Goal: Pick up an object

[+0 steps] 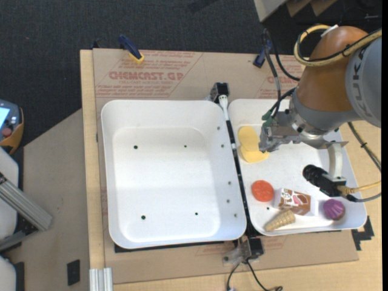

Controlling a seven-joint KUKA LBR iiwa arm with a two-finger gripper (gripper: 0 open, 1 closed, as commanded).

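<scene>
Here we look down on a table (157, 71) topped with brown cardboard, carrying two shallow white bins side by side. The left bin (163, 180) shows a few small dark dots on its floor. The right bin (291, 168) holds all the loose things.

The arm (330, 71) reaches in from the right, its orange band above the far part of the right bin. The end effector (267, 144) hangs over the far left part of that bin, at the right edge of a yellow piece (247, 144). We cannot tell whether the end effector is spread or pressed together, nor whether it touches the yellow piece, since the wrist hides its tip from us.

The yellow piece lies flat on the bin floor, just beside the wall shared with the left bin. Nearer to us sits a red-orange round thing (262, 190), apart from the yellow piece. Just to its right is a brown and white packet (295, 200), and a tan cone (280, 220) lies on its side against the packet's near edge, its tip pointing left. A purple thing (333, 209) rests near the bin's near right corner, right of the packet.

A blue clamp (130, 47) with a yellow tip grips the table's far edge, beyond the left bin.
</scene>
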